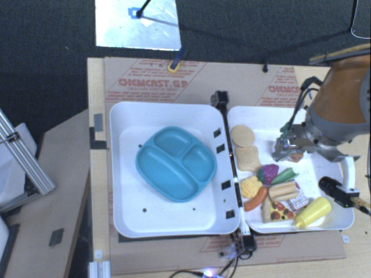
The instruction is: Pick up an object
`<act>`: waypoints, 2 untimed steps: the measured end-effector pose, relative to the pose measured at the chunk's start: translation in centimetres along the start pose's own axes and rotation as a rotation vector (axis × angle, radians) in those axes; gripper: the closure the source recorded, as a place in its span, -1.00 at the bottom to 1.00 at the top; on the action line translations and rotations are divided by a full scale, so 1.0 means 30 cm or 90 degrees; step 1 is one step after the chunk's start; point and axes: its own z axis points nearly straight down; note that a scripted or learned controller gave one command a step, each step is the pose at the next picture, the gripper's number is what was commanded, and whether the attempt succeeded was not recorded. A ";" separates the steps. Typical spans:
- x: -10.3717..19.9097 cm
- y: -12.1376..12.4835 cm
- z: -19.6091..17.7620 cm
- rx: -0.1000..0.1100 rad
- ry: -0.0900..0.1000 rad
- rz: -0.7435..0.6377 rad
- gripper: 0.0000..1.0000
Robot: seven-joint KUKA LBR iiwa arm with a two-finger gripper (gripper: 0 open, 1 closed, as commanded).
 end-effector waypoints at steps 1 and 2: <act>0.175 0.076 -0.021 0.000 0.000 0.001 1.00; 0.323 0.128 -0.021 0.000 0.000 0.001 1.00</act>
